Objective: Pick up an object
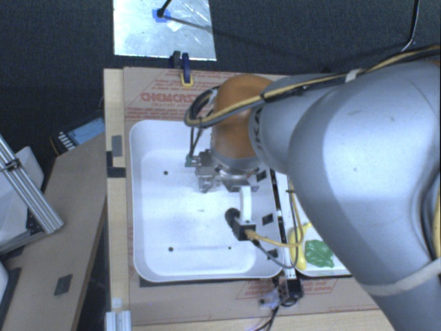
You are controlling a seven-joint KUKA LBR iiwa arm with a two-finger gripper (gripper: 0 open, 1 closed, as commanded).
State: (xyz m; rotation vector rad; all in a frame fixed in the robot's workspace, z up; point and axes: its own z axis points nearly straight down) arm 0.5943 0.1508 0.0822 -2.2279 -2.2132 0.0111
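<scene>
A green crumpled object (319,253) lies in the right bin (329,272), near its front edge, and the arm hides most of that bin. My gripper (205,176) hangs over the left bin (148,185), above the middle of its far half, well to the left of the green object. Nothing shows between or under its tip. The grey arm and its orange band (234,126) reach in from the right and cover the bin's right side.
Both bins rest on a cardboard sheet (158,92) with red print. A blue and yellow clamp (185,67) grips its far edge. An aluminium rail (27,192) slants across the left side. A shiny foil sheet (162,19) lies behind the bench.
</scene>
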